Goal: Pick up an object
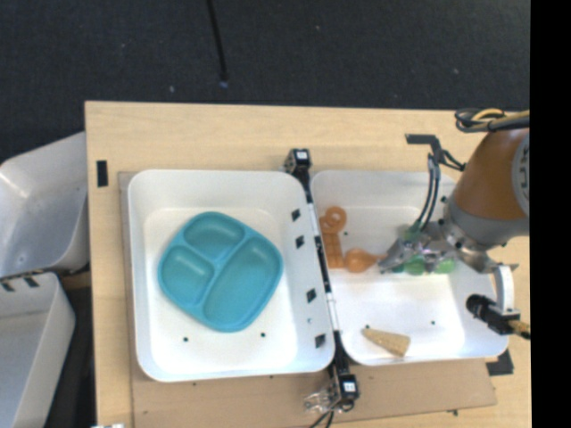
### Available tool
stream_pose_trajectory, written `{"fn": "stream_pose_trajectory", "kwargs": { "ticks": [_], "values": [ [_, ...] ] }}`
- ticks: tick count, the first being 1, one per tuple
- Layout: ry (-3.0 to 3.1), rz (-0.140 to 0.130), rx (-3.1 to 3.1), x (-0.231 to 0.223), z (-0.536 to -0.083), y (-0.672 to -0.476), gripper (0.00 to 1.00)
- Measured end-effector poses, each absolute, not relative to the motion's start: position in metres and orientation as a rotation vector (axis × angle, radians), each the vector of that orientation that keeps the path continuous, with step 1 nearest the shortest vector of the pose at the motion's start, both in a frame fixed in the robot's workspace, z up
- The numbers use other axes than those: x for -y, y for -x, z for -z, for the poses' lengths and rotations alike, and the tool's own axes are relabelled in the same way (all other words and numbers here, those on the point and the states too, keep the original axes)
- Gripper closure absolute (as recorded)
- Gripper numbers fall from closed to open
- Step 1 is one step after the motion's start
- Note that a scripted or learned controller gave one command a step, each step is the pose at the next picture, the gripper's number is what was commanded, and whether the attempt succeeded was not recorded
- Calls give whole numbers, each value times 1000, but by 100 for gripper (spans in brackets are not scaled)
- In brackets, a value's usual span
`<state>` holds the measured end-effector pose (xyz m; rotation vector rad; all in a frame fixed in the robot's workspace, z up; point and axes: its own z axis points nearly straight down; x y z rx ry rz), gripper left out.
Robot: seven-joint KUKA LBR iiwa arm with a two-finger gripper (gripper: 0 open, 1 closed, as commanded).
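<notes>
From my seat I see the arm [491,185] reaching in from the right, its orange band over the right bin [393,324], and the gripper [419,259] low over that bin's middle, towards its far half. There is something green at the gripper's tip, but the view is too blurred for me to tell whether the fingers are open or closed, or whether they have it.

The right bin has open floor in its near half. A tan wedge [386,341] lies there close to the near wall, its long axis running roughly left to right, the narrow end pointing left. An orange toy [337,242] sits against the left side of this bin, just beside the divider where the two bins meet; one part runs front to back along that wall, and a rounded part extends right towards the gripper — near it, though I cannot say whether they touch.

The left bin [147,328] holds a blue divided plate [220,270], lying flat in the middle and turned at a slant, with bare white floor on all sides of it between the plate and the walls.

Both bins rest side by side on a light wooden bench [223,136] with a strip of bare wood along its far edge. Beyond the bench the floor is dark carpet [312,34], and white containers [40,212] stand off to the left.
</notes>
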<state>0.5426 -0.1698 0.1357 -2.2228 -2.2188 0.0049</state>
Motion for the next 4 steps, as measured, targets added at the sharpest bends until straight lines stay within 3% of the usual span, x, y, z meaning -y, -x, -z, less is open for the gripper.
{"fn": "stream_pose_trajectory", "kwargs": {
  "ticks": [1,2,4],
  "values": [
    [2225,-4,2217,171,-99,-542,0],
    [2233,2,2215,172,-112,-543,100],
    [2224,6,2230,179,-225,-539,100]
  ]
}}
